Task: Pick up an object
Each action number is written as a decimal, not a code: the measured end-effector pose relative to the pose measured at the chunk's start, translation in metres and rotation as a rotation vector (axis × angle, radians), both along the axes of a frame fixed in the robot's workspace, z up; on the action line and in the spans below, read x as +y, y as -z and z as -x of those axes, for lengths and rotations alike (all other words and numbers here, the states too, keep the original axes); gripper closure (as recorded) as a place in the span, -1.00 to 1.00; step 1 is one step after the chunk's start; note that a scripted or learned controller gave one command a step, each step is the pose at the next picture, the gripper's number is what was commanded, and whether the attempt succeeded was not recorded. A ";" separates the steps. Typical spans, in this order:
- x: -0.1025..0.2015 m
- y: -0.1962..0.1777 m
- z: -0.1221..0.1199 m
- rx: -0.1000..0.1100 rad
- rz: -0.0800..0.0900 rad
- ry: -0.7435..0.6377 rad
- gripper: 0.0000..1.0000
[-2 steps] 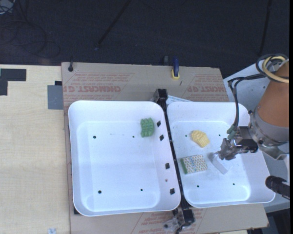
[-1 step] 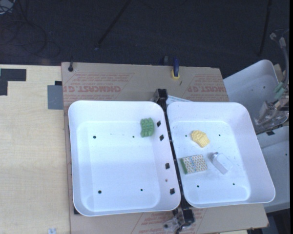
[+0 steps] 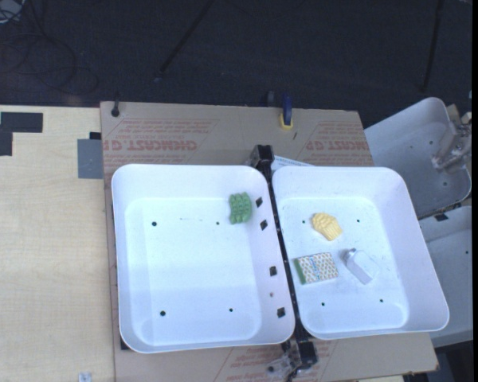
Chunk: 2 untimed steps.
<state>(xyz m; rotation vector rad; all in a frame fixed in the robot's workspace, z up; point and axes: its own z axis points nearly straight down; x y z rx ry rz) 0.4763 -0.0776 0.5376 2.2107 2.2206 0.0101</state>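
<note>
On the left, the pale wood table has a brown cardboard sheet on it. The sheet goes under both bins, and I think it helps keep them from sliding.

The left bin has one small green lump in it. The lump lies near the top right of the bin, close to the wall. That wall could get in my way.

The right bin touches the left bin, so I can reach both. It has three things in it. A yellow lump lies by itself, and I think it is the easiest one to grab. Below it is a flat checked packet. A little white block lies just beside the packet, tilted.

All four things lie flat in the bins. I cannot tell if my jaws are open or closed, or if they hold anything.
</note>
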 end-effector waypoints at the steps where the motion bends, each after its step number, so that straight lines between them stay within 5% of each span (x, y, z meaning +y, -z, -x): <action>1: 0.053 0.000 -0.031 0.012 -0.002 -0.002 1.00; 2: 0.100 0.000 0.002 0.014 -0.002 -0.001 1.00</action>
